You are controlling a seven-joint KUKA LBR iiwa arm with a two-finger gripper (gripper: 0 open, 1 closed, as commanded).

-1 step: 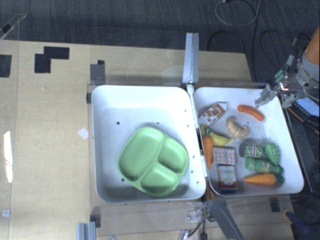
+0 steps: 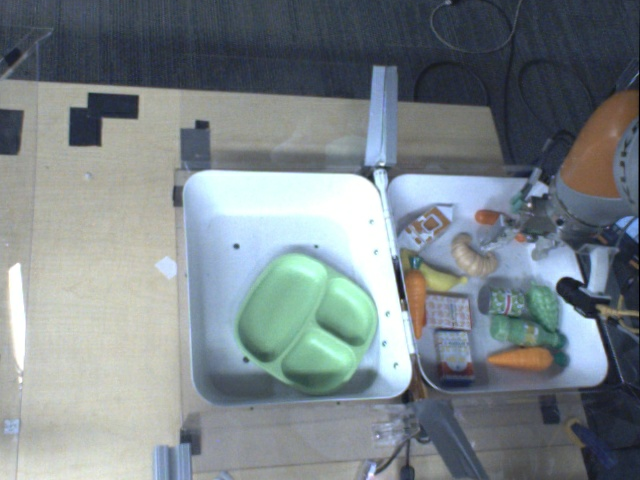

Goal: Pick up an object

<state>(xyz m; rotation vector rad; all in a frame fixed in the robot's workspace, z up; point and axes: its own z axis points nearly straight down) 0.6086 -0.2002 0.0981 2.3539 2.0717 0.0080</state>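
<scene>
Clearly, we have our end effector low over the far right of the right white bin; we cannot tell how it is set. Just to its left lies the pale beige peanut-shaped toy, long axis slanting toward it.

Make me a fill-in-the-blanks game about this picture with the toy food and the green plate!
1. The green plate lies in the ____ bin.
2. The plate is divided into ____ sections.
3. The carrot at the right bin's near edge is coloured ____.
4. The gripper hovers over the ____ bin.

Missing words: left; three; orange; right
</scene>
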